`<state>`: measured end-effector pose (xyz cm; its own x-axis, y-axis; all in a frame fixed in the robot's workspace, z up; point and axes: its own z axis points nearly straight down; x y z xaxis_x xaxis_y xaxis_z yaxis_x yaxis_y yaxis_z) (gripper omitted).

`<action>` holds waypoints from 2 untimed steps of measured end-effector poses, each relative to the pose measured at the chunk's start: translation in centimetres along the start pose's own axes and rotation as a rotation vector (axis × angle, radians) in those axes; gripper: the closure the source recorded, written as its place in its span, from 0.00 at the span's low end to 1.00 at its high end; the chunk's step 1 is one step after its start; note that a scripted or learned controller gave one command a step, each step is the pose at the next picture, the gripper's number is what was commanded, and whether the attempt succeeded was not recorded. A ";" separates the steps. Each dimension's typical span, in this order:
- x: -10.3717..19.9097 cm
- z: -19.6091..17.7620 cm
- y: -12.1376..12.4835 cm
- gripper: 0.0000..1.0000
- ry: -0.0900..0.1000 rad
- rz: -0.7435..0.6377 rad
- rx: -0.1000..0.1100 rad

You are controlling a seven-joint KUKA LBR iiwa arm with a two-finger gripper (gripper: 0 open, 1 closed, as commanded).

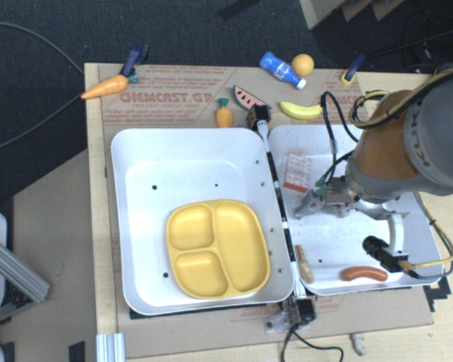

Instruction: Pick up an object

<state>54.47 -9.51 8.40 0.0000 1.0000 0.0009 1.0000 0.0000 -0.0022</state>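
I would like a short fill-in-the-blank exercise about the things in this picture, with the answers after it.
1. The yellow divided plate lies in the ___ bin.
2. The sausage lies in the ___ bin.
3. The banana lies ___ both bins, on the bench.
4. The toy carrot has the colour ___.

Answers: left; right; outside; orange

The arm (430, 138) is a thick grey cylinder with a broad orange band (381, 145) above the wrist. Black cables loop over the band at 12 o'clock; a white bracket with a black fitting hangs at 6 o'clock. The gripper (311, 202) is grey metal
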 end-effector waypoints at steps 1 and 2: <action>-0.3 -2.0 7.7 0.00 -0.001 -0.001 -0.004; -0.3 -0.6 10.9 0.00 0.000 -0.002 -0.008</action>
<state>65.32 -9.76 8.93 -0.0020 1.0000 0.0010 1.0000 0.0020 0.0057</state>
